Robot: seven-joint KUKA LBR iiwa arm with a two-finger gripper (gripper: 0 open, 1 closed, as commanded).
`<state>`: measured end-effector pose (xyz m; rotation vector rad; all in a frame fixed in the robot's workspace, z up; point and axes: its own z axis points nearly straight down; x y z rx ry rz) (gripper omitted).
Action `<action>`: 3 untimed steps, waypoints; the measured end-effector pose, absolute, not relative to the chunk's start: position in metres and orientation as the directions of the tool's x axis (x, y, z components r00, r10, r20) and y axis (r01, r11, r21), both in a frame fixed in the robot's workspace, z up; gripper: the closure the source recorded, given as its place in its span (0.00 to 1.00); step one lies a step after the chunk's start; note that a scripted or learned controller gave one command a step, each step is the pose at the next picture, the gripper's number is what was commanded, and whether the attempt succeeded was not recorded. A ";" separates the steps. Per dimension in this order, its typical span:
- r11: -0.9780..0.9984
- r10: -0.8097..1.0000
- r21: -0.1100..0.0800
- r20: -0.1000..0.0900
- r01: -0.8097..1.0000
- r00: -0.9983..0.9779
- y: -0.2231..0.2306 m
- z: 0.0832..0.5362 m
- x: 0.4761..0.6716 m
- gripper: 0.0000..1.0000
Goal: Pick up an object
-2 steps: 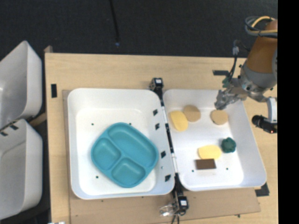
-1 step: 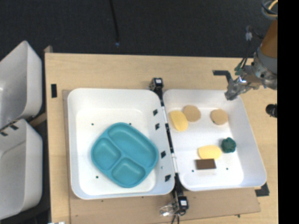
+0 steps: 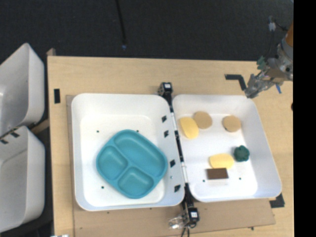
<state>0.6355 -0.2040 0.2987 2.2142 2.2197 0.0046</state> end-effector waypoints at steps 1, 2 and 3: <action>0.004 1.000 0.000 -0.001 1.000 -0.004 -0.161 0.298 0.613 1.00; 0.003 1.000 0.001 -0.001 1.000 -0.003 -0.122 0.288 0.603 1.00; 0.004 1.000 -0.001 0.000 1.000 -0.004 -0.071 0.270 0.592 1.00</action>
